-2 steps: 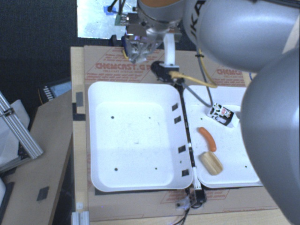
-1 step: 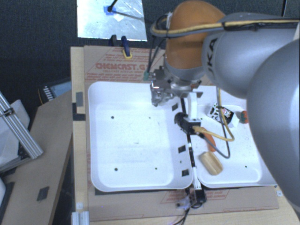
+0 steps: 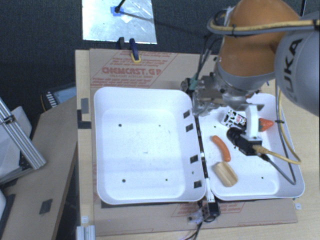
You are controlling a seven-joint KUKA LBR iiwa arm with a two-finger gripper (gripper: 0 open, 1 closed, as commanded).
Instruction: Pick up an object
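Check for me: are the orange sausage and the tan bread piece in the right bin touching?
Apart. The camera view shows a strip of white bin floor between the lower end of the orange sausage and the top of the tan bread piece.

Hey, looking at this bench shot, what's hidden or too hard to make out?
- Gripper state: the arm's own wrist covers it in the camera view.
- Right bin: its far end lies under the arm.
- Small black-and-white object: too small to identify.
- Orange piece: partly behind a white part, shape unclear.
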